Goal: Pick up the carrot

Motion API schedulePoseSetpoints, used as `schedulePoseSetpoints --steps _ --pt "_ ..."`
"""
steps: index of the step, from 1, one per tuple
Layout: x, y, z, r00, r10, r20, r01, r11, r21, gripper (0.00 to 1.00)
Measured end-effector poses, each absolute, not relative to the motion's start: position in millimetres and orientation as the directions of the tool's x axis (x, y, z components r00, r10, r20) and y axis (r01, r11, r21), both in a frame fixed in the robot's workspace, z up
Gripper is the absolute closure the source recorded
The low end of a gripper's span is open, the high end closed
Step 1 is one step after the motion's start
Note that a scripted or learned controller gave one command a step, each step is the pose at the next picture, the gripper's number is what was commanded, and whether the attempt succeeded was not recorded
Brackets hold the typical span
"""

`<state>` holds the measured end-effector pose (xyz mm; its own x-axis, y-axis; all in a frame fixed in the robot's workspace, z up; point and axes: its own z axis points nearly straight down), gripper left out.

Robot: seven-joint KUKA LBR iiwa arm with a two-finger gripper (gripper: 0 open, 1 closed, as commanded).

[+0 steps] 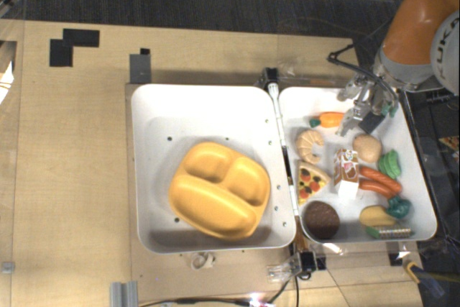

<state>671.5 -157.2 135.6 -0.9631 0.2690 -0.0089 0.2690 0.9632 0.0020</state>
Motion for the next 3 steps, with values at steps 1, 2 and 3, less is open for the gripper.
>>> schedulePoseSetpoints --steps 1,2,3 --pt "639.1 -154.9 88.3 -0.890 0.456 -0.011 0.456 0.890 0.004 0.00" --pt "655.3 -131.0 86.8 -0.742 0.670 -0.002 0.670 0.742 0.001 0.00" --pt "634.1 -102.5 87.6 -0.426 0.905 -0.005 0.905 0.426 0.008 0.00"
